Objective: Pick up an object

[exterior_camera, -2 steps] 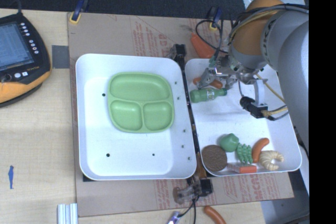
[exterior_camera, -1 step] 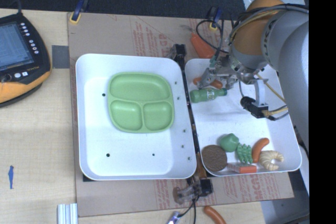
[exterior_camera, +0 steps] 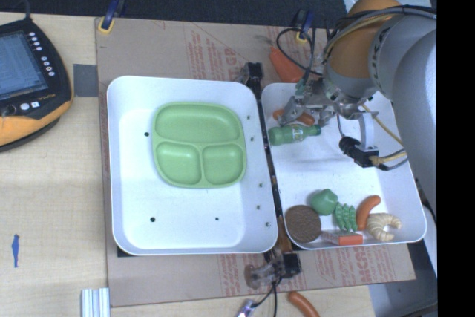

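My gripper point(exterior_camera: 306, 109) hangs low over the far left corner of the right bin point(exterior_camera: 397, 182), below the arm's orange band. Just under it lies a small green bottle point(exterior_camera: 294, 134) on its side, with a small orange piece point(exterior_camera: 283, 114) beside the gripper's left. Whether the gripper touches either one is unclear. Along the bin's near edge lie a brown round cookie point(exterior_camera: 303, 223), a green vegetable point(exterior_camera: 323, 200), a ridged green piece point(exterior_camera: 345, 217), an orange sausage point(exterior_camera: 367, 209), a pale croissant point(exterior_camera: 384, 226) and a red-orange stick point(exterior_camera: 341, 238).
The left bin point(exterior_camera: 130, 182) holds a green divided plate point(exterior_camera: 199, 143). A teach pendant point(exterior_camera: 26, 82) sits at the bench's left edge. An orange item point(exterior_camera: 285, 67) lies beyond the right bin, another point(exterior_camera: 304, 303) in front of it. A black cable point(exterior_camera: 364, 154) loops over the right bin.
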